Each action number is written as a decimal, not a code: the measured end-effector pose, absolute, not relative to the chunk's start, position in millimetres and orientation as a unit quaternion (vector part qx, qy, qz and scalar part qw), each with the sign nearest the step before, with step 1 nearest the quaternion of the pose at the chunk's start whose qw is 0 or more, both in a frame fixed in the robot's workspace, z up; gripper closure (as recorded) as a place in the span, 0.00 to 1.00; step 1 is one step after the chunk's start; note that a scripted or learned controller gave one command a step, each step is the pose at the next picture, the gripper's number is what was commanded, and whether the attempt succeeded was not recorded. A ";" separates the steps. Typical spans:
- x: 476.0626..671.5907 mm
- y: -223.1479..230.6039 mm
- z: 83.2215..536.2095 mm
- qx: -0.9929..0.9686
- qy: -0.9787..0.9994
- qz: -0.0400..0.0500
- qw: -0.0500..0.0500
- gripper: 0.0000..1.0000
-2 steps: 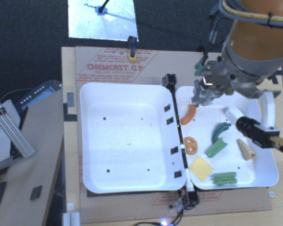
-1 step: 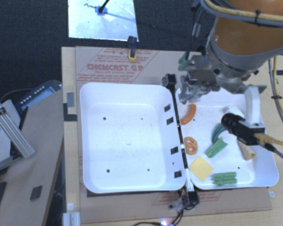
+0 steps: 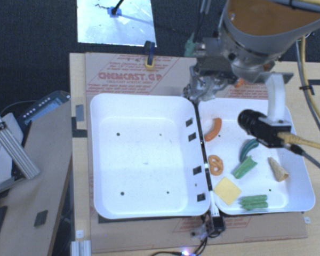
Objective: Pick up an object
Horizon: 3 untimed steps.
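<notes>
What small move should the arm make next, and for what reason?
Probably shift the gripper toward the orange curved piece and lower. The gripper hangs at the far rim of the right bin, near the divider, and that piece lies closest, apart from the others.

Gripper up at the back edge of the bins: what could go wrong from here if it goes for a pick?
1. The gripper hangs over the back rims where the bins meet, so a straight descent could strike the divider.
2. The pretzel and cheese slice lie flat and may slip.
3. The black camera hides part of the right bin.
</notes>
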<state>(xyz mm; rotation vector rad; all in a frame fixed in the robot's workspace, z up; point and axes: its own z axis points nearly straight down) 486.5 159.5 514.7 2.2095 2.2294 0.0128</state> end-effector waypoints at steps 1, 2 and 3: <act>485.2 214.6 388.0 0.704 0.710 -0.004 -0.002 1.00; 486.5 235.9 436.2 0.704 0.710 0.003 0.001 1.00; 486.6 234.0 541.8 0.705 0.709 0.007 0.002 1.00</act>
